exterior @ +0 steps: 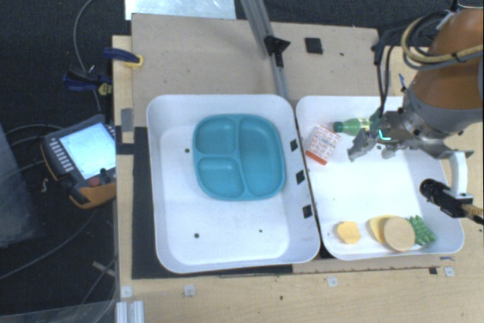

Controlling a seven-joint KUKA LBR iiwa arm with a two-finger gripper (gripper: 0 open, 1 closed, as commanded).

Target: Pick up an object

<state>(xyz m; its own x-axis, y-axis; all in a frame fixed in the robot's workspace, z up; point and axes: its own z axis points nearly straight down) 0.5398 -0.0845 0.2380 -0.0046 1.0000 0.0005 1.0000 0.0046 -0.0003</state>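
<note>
On the floor off the tabletop's left edge lies a handheld pendant with a lit screen and orange casing (82, 157), its cables looping around it. Blue-handled clamps with a yellow tip (113, 60) grip the brown tabletop (197, 49) near its far left corner.

The left shallow white bin (174, 238) holds a teal plastic plate with three compartments (239, 156), lying flat in the bin's far half. A grey metal pole (253, 4) slants down from the far edge and ends at a black bracket just behind the seam between the bins.

The right shallow white bin (363, 193) carries the loose things. A small red-and-white packet (320, 143) lies near its far left corner. Just beside it, toward the right, a green object with a pale cap (349, 126) rests close to the far wall, next to the gripper. Along the near edge sit a small yellow round piece (348, 232), a pale tan disc with a yellow rim (393, 232) and a green leafy piece (423, 231), the last two touching.

The grey arm with its orange band (454, 72) reaches in from the right edge, bent over the right bin's far right part, wrist pointing left. The gripper (369, 144) hangs low over the bin's far half, just beside the green object; whether its fingers are spread or clenched cannot be told, and nothing is seen between them.
</note>
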